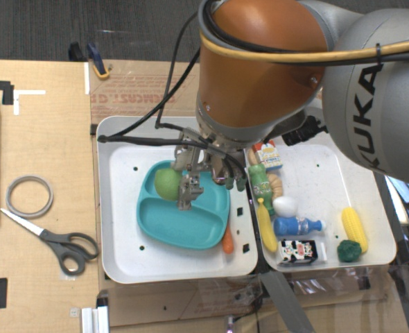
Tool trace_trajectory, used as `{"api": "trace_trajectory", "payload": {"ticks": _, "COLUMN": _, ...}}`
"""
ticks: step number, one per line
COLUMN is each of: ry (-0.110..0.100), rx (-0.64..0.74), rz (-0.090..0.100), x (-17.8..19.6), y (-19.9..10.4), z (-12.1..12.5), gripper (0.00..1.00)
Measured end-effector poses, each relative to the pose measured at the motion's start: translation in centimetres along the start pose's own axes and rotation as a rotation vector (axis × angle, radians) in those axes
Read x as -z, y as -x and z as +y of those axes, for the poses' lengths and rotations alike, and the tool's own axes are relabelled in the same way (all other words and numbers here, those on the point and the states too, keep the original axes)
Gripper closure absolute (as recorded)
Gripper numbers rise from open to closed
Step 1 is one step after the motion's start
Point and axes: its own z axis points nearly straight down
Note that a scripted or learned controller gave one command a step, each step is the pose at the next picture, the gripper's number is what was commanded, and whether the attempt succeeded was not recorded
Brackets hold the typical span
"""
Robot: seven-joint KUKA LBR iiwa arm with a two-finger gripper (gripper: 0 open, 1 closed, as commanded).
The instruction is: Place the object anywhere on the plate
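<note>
A teal divided plate (180, 227) lies in the left white bin (121, 214). A round green fruit (166, 184) rests on the plate's upper-left part. My gripper (190, 187) hangs low over the plate, right beside the fruit on its right and touching or nearly touching it. The big orange-banded wrist above hides the gripper's upper part and the far edge of the plate. Whether the fruit is still gripped cannot be made out.
A small carrot (227, 241) lies at the plate's right rim. The right bin (329, 179) holds a green bottle (260, 182), a banana (265, 229), a white egg (285, 205), a blue bottle (294, 226), corn (354, 229) and broccoli (350, 250). Scissors (60, 243) and a tape roll (29, 195) lie on the bench to the left.
</note>
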Motion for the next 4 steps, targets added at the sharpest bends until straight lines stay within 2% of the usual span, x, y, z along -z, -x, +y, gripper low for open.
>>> {"api": "trace_trajectory", "payload": {"ticks": 1, "ry": -0.001, "rx": 0.261, "rz": -0.001, "x": 1.3, "y": 3.1, "z": -9.8, "gripper": 1.0}}
{"api": "trace_trajectory", "payload": {"ticks": 2, "ry": -0.001, "rx": 0.261, "rz": -0.001, "x": 1.3, "y": 3.1, "z": -9.8, "gripper": 0.0}}
{"api": "trace_trajectory", "payload": {"ticks": 3, "ry": 0.0, "rx": 0.144, "rz": -0.005, "x": 9.5, "y": 10.7, "z": -13.2, "gripper": 0.0}}
{"api": "trace_trajectory", "payload": {"ticks": 4, "ry": 0.0, "rx": 0.143, "rz": -0.009, "x": 10.5, "y": 10.9, "z": -13.2, "gripper": 1.0}}
